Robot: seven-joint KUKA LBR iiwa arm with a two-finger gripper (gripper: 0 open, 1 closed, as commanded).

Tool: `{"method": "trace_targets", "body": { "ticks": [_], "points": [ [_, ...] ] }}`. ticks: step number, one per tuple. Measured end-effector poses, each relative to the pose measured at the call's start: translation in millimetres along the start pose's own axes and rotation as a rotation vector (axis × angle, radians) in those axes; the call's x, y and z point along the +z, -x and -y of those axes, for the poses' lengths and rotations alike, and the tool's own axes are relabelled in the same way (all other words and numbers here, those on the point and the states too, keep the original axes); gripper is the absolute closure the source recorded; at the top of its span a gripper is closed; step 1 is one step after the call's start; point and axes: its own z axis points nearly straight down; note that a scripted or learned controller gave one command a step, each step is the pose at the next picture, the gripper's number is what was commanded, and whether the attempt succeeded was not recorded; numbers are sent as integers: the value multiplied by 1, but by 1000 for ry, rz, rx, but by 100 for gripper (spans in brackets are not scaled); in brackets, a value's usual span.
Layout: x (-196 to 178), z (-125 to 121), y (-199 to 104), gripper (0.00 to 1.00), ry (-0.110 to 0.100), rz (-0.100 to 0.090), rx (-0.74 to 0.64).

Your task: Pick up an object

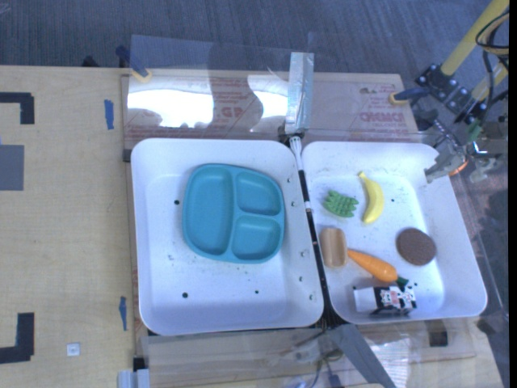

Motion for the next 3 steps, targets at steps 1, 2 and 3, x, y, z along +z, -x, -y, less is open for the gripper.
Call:
{"method": "trace_targets", "body": {
  "ticks": [1, 2, 3],
  "points": [
    [-54, -11, -17, 0, 2, 1, 242],
    [3, 0, -28, 0, -6, -1, 218],
    [140, -35, -55, 0, -12, -3, 77]
  ]
}}
